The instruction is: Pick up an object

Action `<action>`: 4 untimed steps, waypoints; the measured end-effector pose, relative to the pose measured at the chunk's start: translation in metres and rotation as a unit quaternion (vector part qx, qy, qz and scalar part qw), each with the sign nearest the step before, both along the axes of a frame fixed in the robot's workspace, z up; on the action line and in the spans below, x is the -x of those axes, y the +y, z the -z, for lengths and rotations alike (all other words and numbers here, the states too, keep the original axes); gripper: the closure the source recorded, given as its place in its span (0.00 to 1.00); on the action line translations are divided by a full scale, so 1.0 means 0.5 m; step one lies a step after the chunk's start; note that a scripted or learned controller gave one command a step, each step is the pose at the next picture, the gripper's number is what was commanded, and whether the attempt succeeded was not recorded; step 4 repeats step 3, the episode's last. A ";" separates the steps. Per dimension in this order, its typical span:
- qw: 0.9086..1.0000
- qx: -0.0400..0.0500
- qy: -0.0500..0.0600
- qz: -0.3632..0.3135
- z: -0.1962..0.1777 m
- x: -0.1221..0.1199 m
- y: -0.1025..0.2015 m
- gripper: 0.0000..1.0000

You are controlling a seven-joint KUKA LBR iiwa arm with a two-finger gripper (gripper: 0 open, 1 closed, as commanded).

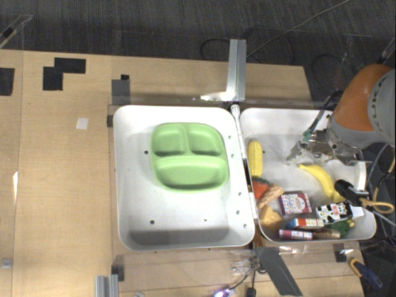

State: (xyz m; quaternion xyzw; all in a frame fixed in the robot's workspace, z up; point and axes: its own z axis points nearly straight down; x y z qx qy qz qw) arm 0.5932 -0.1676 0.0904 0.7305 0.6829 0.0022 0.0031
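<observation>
— Pincer (pixel 303 153) position? Low in right white bin (pixel 278 124), just above yellow plastic banana (pixel 320 179).
— Fingers? Cannot tell whether apart or together.
— Banana's place? Right of frame, beside yellow corn cob (pixel 255 157).

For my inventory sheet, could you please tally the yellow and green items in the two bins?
Yellow: 2, the yellow corn cob and the curved yellow banana.
Green: 1, the green three-compartment plastic tray.
Total: 3.

Green tray (pixel 188 154), yellow corn (pixel 255 156), yellow banana (pixel 320 178), white bins (pixel 133 221).
</observation>
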 end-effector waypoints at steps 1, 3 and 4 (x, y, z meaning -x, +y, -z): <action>1.000 0.000 -0.003 0.015 0.000 0.098 -0.027 0.00; 0.998 -0.001 0.001 0.065 -0.195 -0.005 0.139 1.00; 0.998 -0.001 0.001 0.065 -0.195 -0.005 0.139 1.00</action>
